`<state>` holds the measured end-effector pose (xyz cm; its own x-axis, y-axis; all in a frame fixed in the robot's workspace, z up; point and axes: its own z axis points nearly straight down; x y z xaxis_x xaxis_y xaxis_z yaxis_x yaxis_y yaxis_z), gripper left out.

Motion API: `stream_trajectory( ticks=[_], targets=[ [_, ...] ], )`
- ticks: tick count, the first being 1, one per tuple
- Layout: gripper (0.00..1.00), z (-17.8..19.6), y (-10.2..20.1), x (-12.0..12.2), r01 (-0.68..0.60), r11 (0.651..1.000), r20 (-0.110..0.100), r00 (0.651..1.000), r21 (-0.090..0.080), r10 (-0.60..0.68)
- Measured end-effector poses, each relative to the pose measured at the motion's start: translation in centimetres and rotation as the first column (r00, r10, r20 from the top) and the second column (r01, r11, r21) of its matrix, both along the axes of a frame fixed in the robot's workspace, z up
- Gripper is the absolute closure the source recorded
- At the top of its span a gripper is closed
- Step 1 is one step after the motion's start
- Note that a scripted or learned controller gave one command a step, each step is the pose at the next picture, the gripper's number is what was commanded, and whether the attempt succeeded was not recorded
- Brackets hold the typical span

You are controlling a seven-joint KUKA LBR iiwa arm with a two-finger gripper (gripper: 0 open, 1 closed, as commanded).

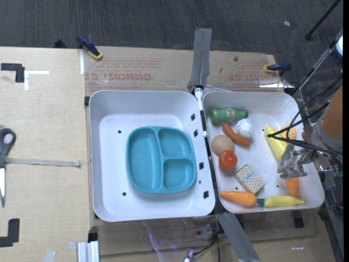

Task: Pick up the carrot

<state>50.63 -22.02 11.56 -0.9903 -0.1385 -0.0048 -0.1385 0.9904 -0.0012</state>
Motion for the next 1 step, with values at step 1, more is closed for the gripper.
stream_trajectory(
  ticks=[1],
  targets=[
    [0.0,0.0,0.02,0.01,0.0,1.0,0.0,1.0,0.0,0.0]
  ],
)
